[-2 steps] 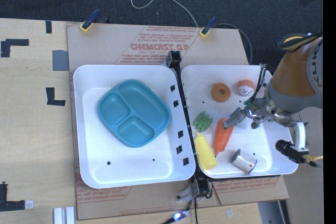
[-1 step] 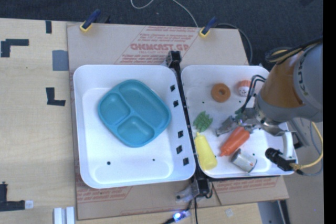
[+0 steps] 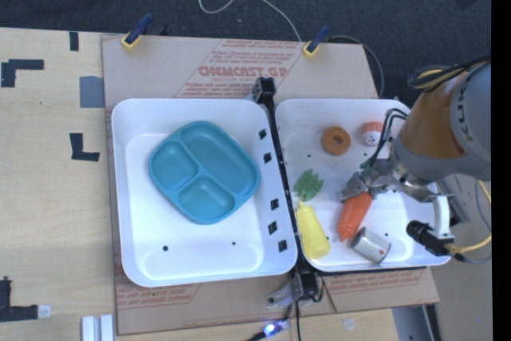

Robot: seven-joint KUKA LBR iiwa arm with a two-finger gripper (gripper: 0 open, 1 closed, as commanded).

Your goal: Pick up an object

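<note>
Two-finger gripper (image 3: pixel 357 189) low in rt white bin (image 3: pixel 319 109), at top end of orange plastic carrot (image 3: pixel 352 217); finger state: cannot tell; yellow plastic corn cob (image 3: pixel 312 231) left of carrot; silver can (image 3: pixel 370 245) just below-rt.

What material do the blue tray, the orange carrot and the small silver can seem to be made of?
Tray: likely moulded plastic, uniform matte blue with smooth rounded compartments. Carrot: probably toy plastic or rubber, even bright orange, no sheen to judge. Can: looks metallic, grey-silver with light reflections, though it may be painted plastic.
</note>
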